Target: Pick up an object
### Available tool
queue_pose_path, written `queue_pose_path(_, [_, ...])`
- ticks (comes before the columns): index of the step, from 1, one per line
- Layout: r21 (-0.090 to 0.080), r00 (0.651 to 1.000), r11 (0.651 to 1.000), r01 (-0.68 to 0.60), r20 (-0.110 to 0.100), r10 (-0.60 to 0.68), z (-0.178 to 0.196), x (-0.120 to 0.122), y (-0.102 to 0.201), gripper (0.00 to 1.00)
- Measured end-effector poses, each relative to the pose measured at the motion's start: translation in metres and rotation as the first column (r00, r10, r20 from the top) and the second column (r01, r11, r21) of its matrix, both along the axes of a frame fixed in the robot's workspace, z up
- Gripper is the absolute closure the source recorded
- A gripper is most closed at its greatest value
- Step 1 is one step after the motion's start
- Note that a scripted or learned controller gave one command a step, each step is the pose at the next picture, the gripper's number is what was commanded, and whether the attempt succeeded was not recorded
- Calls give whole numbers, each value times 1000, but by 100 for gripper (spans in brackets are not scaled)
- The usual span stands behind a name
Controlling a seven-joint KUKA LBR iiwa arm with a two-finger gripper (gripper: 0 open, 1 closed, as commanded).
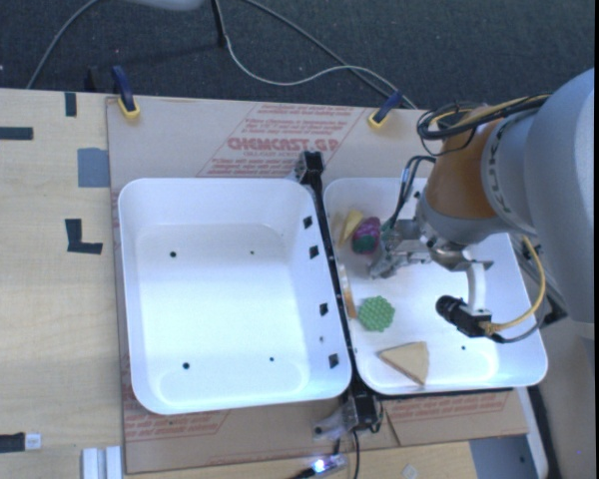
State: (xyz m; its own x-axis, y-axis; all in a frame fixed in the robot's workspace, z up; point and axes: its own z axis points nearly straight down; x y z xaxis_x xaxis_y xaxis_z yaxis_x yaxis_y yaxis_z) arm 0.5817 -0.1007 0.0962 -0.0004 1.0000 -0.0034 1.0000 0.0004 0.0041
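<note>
The gripper [387, 259] is lowered into the right bin [514, 372], just beside a magenta-and-yellow object [364, 232]; its opening cannot be told. A green ball [376, 313] and a tan wedge [407, 360] are seen nearby, apart from it.

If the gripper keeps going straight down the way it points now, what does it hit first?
Probably the bare floor of the right bin, since the gripper hangs between the purple and yellow object and the green ball. Depth is unclear from this slant.
</note>
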Motion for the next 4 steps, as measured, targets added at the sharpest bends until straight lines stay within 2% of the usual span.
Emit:
queue_pose_path(1, [-4, 1000, 1000, 0, 15, 0, 257, 39, -59, 100])
queue_pose_path(2, [6, 1000, 1000, -5, -15, 5, 144, 31, 2, 100])
queue_pose_path(3, [5, 1000, 1000, -7, -10, 7, 83, 70, 62, 100])
queue_pose_path(4, [4, 1000, 1000, -5, -7, 5, 87, 67, 108, 100])
